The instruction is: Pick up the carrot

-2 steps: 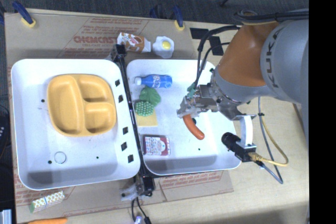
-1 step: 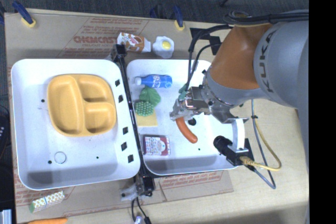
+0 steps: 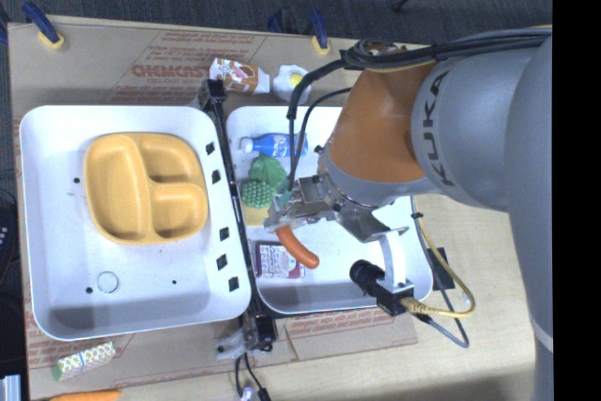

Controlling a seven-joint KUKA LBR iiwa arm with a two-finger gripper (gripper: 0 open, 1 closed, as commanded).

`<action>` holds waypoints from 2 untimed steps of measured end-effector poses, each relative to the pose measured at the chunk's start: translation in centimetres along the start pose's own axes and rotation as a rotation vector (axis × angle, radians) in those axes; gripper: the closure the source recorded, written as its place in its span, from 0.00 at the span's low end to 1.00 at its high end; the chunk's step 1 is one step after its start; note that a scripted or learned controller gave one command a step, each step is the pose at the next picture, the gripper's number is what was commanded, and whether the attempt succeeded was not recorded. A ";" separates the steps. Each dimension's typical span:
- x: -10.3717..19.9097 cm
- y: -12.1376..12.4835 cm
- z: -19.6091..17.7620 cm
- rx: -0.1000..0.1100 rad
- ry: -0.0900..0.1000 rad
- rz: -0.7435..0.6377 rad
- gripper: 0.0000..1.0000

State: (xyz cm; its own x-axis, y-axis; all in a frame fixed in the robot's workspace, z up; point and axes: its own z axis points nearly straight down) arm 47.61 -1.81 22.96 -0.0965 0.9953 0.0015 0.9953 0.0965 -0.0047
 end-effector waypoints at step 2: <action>0.1 0.0 -4.8 -0.004 -0.001 0.188 1.00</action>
State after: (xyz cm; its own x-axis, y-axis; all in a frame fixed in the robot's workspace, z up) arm 47.66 -1.68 27.77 0.0915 0.9958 -0.0005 0.9958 -0.0915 -0.0011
